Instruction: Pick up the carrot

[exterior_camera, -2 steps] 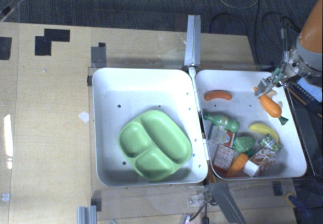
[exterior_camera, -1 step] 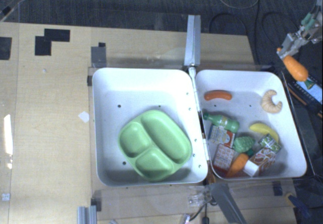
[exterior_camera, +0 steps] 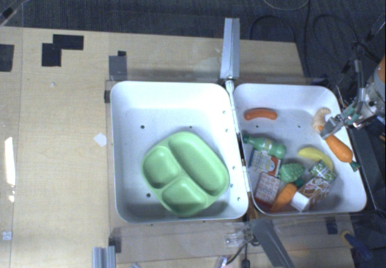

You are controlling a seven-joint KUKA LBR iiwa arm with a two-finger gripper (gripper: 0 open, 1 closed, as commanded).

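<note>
With the gripper (exterior_camera: 338, 121) at the right edge of the frame, fingers pinching the top of the carrot (exterior_camera: 339, 148) above the right bin (exterior_camera: 301, 93), a shallow end-grip could let it slip free.

Left bin (exterior_camera: 120, 140): divided plate (exterior_camera: 185, 171) inside, toward front. Right bin (exterior_camera: 301, 93): sausage (exterior_camera: 260, 114) at back left; bottle (exterior_camera: 263, 144) below it; cartons (exterior_camera: 265, 177) in front; banana (exterior_camera: 315, 155) right of those; carrot (exterior_camera: 339, 148) near right wall, gripper (exterior_camera: 335, 123) just above it.
</note>
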